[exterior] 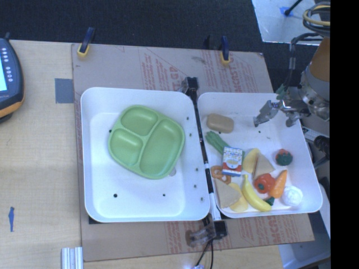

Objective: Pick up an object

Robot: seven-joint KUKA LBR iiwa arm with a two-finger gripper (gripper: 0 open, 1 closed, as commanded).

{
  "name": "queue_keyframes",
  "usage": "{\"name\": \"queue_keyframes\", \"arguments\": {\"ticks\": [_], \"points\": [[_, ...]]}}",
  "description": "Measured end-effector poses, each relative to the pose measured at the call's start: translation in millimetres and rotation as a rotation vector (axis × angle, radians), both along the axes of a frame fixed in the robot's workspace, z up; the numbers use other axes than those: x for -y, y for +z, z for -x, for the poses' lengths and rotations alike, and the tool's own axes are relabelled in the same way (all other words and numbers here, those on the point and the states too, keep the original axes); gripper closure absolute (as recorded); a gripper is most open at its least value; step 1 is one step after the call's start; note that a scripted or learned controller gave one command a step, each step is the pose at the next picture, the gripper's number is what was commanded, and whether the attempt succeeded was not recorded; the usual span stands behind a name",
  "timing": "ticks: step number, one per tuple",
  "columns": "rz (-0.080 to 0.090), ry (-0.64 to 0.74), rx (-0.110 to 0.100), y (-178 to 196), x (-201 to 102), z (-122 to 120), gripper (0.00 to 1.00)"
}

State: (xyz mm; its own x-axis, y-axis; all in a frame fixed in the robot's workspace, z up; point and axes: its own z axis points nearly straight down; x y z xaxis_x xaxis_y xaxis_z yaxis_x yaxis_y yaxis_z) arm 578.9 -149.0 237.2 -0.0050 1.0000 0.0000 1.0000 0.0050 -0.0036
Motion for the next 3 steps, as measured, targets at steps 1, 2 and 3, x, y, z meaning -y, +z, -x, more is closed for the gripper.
{"name": "queue_keyframes", "arguments": {"ticks": [1,2,3], "points": [[-0.005,-0.003,-0.017,-110,-5,100,0.0],[0.004,0.0,0.01,-142,4,25,0.0],[0.002,0.002,0.01,-130,4,26,1.0]]}}
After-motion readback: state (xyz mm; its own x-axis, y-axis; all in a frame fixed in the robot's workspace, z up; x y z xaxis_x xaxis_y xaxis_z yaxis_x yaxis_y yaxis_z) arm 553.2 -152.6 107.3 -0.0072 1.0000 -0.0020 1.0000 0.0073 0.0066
